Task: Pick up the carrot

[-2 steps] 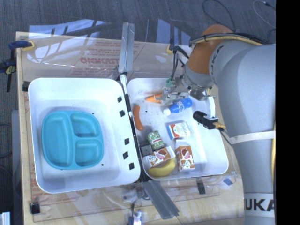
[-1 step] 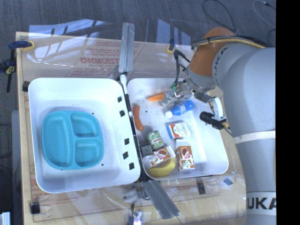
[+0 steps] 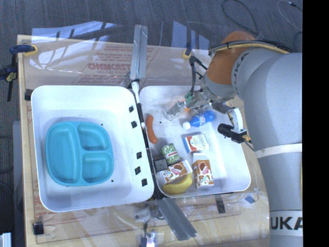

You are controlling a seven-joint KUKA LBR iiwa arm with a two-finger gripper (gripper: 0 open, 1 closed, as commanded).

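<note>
orange and thin, the long carrot (image 3: 150, 128) lies in the right white bin (image 3: 234, 181), close by its left wall. the metal fingers (image 3: 181, 108) hang low over the bin's back part, apart from the carrot. i cannot tell how wide they stand.

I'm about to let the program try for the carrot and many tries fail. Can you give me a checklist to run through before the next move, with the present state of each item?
1. Slim orange carrot lies in the right white bin, by its left wall: ok.
2. Carrot top uncovered: ok.
3. Room beside it: not ok on the left, it lies against the bin wall.
4. Two-finger gripper over the carrot: not ok, it sits up and to the right of it.
5. Nearest neighbour, the small green can, apart from the carrot: ok.
6. Fingers open: cannot tell.
</note>
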